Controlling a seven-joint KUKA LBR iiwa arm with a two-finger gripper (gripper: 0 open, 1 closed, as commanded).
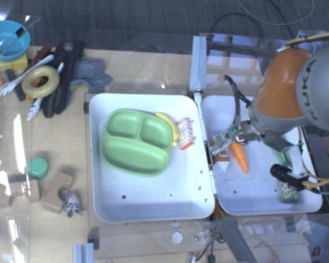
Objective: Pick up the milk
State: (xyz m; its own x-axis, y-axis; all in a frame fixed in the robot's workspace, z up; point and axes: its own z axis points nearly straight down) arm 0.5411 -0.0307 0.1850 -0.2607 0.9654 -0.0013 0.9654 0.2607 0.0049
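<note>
The arm (296,92) hangs over the right bin (263,199), and the gripper (234,137) sits low by the carrot (239,155). Can't tell what its grip is doing, it's buried under the wrist. What I take for the milk, that small red-and-white carton (186,133), lies in the left bin (148,199) against the banana (170,125) and green tray (137,141). It could easily grab the carrot instead, since it's parked over the wrong bin.
</note>
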